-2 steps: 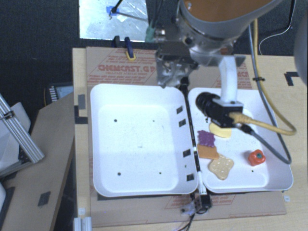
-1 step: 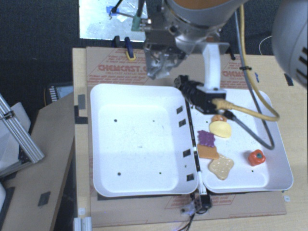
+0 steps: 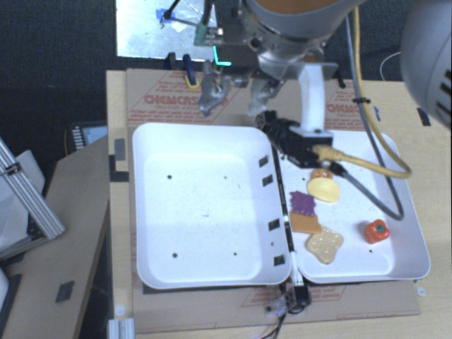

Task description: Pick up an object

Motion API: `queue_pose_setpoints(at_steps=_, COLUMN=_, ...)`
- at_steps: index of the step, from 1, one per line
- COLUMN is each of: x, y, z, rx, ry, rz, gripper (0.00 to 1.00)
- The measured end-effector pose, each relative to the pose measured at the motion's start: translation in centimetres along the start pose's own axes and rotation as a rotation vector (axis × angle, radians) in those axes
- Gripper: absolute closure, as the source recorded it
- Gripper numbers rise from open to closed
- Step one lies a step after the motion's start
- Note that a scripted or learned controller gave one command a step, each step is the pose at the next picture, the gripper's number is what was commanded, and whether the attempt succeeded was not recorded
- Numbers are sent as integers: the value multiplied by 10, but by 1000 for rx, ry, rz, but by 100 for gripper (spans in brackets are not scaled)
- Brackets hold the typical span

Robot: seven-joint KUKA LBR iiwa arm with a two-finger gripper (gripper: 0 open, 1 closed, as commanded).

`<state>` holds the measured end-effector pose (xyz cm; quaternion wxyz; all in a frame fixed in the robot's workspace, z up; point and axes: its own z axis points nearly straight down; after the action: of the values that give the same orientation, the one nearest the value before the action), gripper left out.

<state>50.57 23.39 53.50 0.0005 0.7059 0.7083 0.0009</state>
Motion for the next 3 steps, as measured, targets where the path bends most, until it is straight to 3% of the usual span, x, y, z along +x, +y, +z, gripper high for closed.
queue_pose_setpoints(at_steps=1, x=0, y=0, z=-12, rx=-3, ry=2, rz=-1, gripper=100)
queue_pose_setpoints(at_steps=2, x=0, y=0, z=-11, rx=-2, ry=1, rz=-2, gripper=0)
queue_pose_setpoints(at_steps=3, x=0, y=1, z=-23, rx=-5, ry=3, rz=-3, gripper=100)
